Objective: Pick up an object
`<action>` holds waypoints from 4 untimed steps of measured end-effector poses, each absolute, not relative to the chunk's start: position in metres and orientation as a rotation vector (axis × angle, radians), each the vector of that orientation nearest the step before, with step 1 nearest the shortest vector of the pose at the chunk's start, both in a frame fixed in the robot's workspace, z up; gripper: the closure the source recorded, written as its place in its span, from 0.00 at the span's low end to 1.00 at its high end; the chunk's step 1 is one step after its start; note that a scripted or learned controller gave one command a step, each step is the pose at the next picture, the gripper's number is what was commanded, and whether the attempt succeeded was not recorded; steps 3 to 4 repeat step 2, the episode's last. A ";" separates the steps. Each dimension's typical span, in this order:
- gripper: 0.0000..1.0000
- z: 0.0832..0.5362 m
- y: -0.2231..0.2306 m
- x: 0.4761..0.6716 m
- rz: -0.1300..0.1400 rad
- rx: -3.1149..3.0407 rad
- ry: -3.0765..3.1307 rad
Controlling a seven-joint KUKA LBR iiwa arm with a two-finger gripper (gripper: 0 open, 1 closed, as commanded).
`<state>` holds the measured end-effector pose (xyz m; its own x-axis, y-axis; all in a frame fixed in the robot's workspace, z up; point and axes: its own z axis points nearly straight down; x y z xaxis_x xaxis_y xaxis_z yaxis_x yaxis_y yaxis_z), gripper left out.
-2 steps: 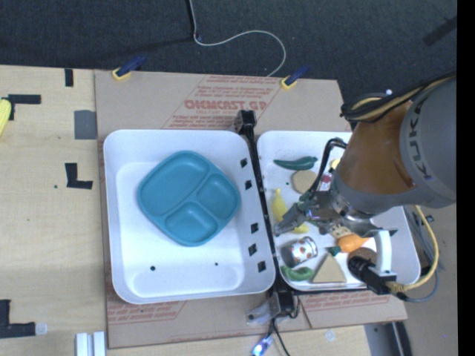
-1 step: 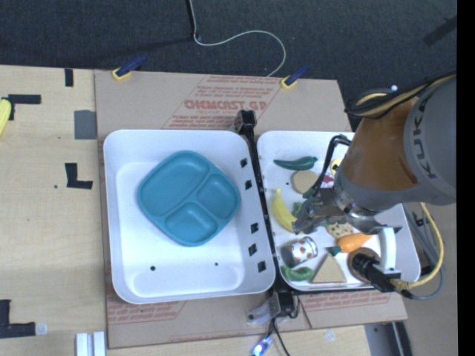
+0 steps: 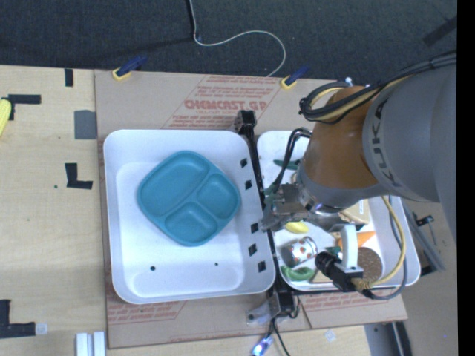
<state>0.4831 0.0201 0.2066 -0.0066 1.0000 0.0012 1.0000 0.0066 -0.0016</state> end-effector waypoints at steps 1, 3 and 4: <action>1.00 0.289 0.039 0.484 -0.007 -2.218 -2.229; 1.00 0.434 0.056 0.488 -0.022 -2.222 -2.234; 1.00 0.434 0.056 0.488 -0.022 -2.222 -2.234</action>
